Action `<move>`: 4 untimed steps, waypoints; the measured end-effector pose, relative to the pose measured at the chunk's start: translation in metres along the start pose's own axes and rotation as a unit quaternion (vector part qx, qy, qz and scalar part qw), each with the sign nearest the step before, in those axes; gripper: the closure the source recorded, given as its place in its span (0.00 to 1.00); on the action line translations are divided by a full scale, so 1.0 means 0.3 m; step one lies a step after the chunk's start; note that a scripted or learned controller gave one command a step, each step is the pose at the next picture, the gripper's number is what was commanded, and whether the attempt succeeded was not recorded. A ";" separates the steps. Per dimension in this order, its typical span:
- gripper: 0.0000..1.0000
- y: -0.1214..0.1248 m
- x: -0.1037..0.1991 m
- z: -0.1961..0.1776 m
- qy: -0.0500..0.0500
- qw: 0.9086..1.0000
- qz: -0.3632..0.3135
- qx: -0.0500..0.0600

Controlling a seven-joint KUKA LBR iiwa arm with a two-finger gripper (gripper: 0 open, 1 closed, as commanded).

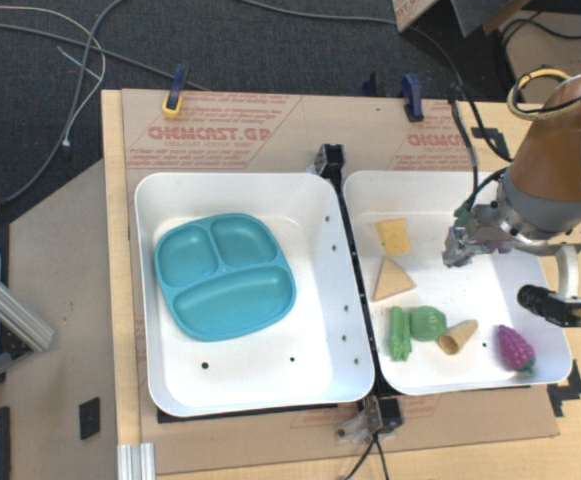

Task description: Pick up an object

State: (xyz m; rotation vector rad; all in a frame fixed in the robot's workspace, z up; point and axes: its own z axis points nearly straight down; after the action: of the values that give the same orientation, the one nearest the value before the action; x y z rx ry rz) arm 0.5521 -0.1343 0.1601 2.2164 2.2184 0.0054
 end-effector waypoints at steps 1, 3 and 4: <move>1.00 -0.001 0.016 -0.150 0.000 1.000 0.000 0.000; 1.00 0.019 0.164 -0.299 0.002 1.000 -0.002 0.004; 1.00 0.081 0.340 -0.253 0.002 1.000 -0.002 0.003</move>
State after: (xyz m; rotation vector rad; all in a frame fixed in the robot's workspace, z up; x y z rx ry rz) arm 0.5758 -0.0321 0.2361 2.2169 2.2290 0.0022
